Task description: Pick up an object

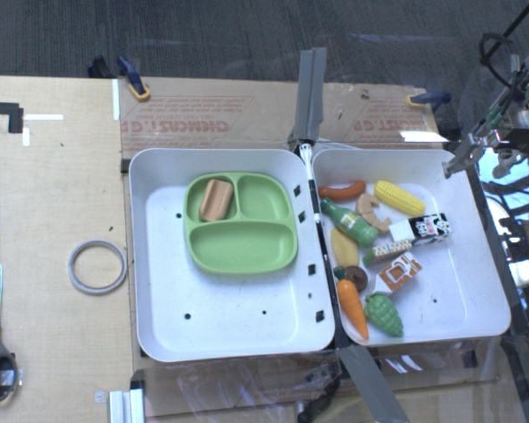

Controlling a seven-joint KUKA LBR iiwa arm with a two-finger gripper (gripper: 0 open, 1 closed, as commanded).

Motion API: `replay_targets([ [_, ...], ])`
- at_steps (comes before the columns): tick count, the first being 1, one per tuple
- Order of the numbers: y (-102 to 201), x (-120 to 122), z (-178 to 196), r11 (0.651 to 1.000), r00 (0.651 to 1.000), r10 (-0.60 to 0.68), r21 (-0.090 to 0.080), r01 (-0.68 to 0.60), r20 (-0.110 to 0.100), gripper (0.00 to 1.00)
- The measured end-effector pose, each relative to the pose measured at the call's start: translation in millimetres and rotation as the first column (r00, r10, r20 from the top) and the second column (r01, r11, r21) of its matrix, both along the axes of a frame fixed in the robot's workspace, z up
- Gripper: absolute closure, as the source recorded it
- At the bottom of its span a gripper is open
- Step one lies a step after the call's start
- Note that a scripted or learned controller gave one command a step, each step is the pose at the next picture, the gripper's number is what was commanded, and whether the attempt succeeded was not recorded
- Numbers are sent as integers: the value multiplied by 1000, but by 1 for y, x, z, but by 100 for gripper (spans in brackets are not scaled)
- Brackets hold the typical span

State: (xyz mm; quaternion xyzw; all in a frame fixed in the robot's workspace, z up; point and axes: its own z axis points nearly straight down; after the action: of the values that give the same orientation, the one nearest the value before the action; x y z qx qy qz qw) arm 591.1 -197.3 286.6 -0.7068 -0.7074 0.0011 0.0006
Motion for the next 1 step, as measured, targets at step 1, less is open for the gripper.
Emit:
replay_targets([
  [1, 36, 67, -114, 996, 996, -89, 0, 89, -1, 0],
])
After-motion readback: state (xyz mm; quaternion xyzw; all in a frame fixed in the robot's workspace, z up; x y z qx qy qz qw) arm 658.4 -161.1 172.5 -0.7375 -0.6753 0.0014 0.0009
